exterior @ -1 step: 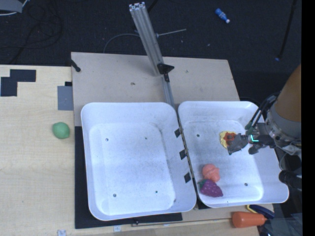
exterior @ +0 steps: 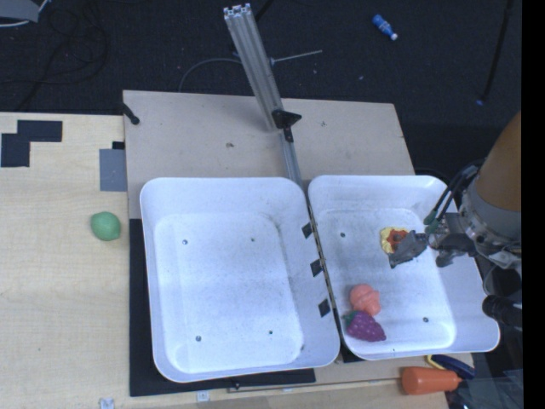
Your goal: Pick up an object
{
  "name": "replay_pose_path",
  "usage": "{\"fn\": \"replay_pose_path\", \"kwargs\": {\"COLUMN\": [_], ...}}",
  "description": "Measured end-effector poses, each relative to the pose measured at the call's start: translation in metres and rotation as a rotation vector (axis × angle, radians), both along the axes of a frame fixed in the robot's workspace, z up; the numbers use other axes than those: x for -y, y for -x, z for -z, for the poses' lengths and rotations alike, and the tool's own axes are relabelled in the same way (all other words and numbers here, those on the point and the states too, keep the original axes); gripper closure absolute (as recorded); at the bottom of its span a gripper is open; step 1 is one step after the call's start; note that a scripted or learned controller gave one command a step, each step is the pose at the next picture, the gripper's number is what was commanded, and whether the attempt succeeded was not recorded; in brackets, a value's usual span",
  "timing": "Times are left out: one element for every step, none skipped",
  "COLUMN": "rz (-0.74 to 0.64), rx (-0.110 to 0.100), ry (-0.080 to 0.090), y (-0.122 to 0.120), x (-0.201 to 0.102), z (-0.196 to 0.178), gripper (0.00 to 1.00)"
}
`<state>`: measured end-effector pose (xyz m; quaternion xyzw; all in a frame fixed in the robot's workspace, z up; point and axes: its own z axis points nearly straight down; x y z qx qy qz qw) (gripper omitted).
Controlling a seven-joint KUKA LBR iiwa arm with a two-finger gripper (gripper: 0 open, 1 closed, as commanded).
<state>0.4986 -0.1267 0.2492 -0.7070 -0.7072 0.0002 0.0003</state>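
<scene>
claw [exterior: 409, 250] grip state unclear | beside yellow-red toy [exterior: 392, 239] | right bin [exterior: 379, 190] | no readable labels

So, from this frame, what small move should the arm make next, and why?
Probably a short descent onto the yellow and red toy. The gripper sits right beside it in the right bin, and nothing shows between the fingers.

We count two white bins, the left bin [exterior: 223, 279] and the right bin [exterior: 409, 331]. In the right bin we see three toys: one yellow-and-red [exterior: 392, 239], one orange [exterior: 364, 296], one purple [exterior: 366, 327]. One green ball [exterior: 106, 226] sits outside.
</scene>
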Motion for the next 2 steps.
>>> {"fn": "replay_pose_path", "kwargs": {"rz": [0.000,0.001], "rx": [-0.005,-0.001], "ry": [-0.001,0.000], "y": [-0.004,-0.002], "x": [0.004,0.014], "z": [0.060,0.115], "gripper": [0.00,0.00]}}
